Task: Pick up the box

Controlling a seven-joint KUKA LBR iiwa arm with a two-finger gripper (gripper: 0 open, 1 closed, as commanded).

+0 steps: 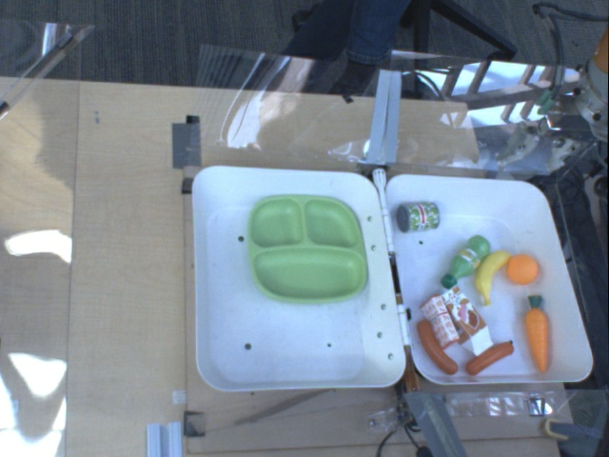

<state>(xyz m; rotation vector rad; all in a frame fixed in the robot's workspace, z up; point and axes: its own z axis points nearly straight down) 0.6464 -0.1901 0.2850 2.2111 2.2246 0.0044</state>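
Note:
The box is a small red and white carton lying flat in the right bin, near its front left. A sausage lies on either side of its near end. The arm's wrist end and gripper sit beyond the bin's far right corner, well away from the box and outside the bin. Nothing is seen held there.
The right bin also holds a small can, a green bottle, a banana, an orange, a carrot and two sausages. A green divided plate lies in the left bin.

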